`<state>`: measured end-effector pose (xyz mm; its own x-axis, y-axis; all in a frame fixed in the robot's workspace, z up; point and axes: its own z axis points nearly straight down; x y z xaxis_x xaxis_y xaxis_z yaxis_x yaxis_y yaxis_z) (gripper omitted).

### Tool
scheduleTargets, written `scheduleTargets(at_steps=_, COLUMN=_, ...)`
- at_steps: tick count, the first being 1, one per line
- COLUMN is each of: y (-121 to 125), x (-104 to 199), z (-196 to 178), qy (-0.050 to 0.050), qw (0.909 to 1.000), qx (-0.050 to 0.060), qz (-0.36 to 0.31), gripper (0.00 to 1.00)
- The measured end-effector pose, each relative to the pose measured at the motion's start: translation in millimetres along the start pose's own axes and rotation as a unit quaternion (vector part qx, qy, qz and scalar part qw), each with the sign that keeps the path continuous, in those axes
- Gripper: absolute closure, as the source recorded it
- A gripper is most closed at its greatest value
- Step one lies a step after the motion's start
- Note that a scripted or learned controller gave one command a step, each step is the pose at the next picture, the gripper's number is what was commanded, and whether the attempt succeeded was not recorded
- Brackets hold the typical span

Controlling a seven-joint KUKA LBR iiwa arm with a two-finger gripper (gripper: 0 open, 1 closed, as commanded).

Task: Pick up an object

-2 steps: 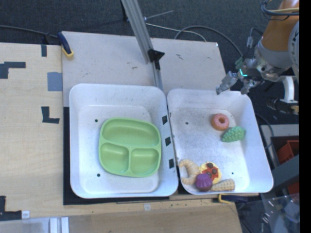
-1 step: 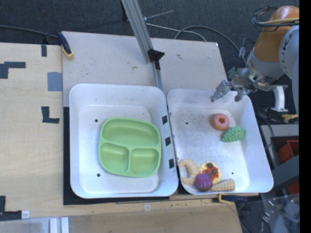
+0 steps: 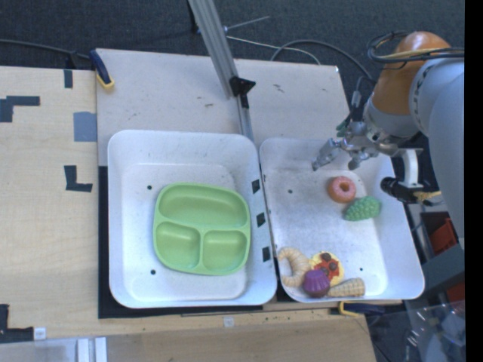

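bins: we count two, side by side
right bin (image 3: 302,225): five toys, donut (image 3: 341,189) included
left bin (image 3: 128,225): one green tray (image 3: 201,228)
hand (image 3: 337,154): above the donut, fingers spread, gripping nothing

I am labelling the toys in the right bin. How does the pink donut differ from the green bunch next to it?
The donut is pink and round with a hole in its middle; the green grape bunch is bumpy, longer than wide, without a hole. The donut lies nearer the gripper; the grapes lie below and to its right. Both rest on the right bin floor, close together.
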<state>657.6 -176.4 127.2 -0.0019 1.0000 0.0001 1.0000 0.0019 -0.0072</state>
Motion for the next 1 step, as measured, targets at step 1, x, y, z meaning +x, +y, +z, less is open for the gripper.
scheduleTargets(at_steps=1, y=-0.3, x=0.9, z=41.1, qy=-0.001, qw=1.0000, qx=-0.002, qz=-0.001, gripper=0.00)
